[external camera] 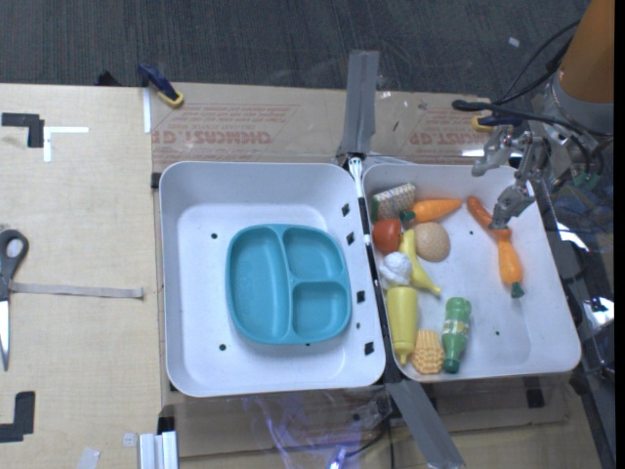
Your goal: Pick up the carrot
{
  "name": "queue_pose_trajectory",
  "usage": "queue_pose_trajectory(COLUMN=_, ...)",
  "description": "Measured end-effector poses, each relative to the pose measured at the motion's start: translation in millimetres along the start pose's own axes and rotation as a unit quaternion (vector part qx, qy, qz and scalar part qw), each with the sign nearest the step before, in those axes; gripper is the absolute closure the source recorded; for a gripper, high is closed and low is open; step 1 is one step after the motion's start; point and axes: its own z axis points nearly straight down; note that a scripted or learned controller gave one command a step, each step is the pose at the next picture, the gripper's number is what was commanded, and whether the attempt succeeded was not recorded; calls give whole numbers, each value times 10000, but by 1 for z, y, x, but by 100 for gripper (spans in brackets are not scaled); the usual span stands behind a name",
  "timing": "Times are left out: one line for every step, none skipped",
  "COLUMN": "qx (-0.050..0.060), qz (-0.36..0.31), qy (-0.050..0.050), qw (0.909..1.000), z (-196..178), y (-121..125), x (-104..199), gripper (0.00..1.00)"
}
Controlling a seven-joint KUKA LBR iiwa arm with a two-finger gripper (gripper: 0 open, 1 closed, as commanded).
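- Two carrots lie in the right bin [547, 350]: one carrot [436, 208] near the bin's far wall, lying level beside the toast-like piece, and a second carrot [509, 262] by the right wall, pointing down the view with its green end nearest the front.
- A thin red-orange chilli-like piece [479, 211] lies just above the second carrot.
- The gripper [508, 208] hangs over the right bin's far right corner, its tip just above the second carrot's upper end; whether its fingers are spread or closed cannot be told, and nothing is seen between them.
- Other items in the right bin, one of each: a brown ridged toast-like piece [395, 200], a red tomato [388, 234], a tan potato-like ball [433, 242], a white garlic-like lump [395, 269], a banana [418, 267], a yellow bottle [402, 318], a corn cob [427, 352] and a green bottle [455, 332].
- These crowd the bin's left half, many touching.
- The left bin [186, 340] holds one teal plate [289, 283] with three compartments.
- One pair of scissors [8, 281] lies on the bench at far left.
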Motion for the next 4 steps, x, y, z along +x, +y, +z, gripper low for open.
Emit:
queue_pose_trajectory(qx=2, qz=11, qy=-2, qw=10000, z=68, y=-41, x=-6, gripper=0)
queue_pose_trajectory(qx=1, qz=496, qy=-11, qw=9988, z=169, y=-64, x=-30, gripper=0)
queue_pose_trajectory(qx=3, qz=-970, qy=-7, qw=9953, z=169, y=-78, x=26, gripper=0)
queue_pose_trajectory(qx=16, qz=-986, qy=-42, qw=9951, z=158, y=-78, x=23, gripper=100)
